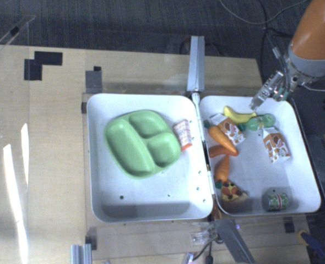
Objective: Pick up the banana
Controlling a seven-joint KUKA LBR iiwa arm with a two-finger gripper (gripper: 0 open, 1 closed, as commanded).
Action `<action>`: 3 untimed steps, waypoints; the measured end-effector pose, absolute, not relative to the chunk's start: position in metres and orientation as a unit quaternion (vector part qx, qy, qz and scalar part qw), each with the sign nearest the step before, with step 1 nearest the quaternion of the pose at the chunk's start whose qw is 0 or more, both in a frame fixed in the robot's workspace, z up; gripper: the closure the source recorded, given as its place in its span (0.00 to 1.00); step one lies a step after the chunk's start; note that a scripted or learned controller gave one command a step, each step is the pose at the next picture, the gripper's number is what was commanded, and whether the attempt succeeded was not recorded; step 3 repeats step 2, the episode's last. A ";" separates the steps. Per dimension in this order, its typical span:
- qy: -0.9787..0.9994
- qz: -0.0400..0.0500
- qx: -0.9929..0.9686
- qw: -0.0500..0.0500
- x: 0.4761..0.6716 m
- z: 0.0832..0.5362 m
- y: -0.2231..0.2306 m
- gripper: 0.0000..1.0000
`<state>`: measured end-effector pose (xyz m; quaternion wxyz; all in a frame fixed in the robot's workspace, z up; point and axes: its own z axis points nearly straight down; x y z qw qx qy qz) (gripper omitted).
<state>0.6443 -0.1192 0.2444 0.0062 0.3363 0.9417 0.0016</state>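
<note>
Hovering pincer [260, 99] just beside banana [237, 115], near bin rim [245, 97].

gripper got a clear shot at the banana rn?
Probably yes. The gripper hangs just right of the banana, whose top is uncovered. A green bottle and a small carton crowd its lower side.

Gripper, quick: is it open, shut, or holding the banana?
Gripper: cannot be told; it hangs just right of the banana, with nothing seen held.

bench [47, 164]: pale wood | on it: left bin [104, 202], right bin [305, 186], side by side
</note>
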 end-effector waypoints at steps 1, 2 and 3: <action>0.946 0.001 0.325 0.005 0.657 0.236 -0.104 1.00; 0.986 0.001 0.168 0.006 0.659 0.286 -0.023 1.00; 0.986 0.001 0.168 0.006 0.659 0.286 -0.023 1.00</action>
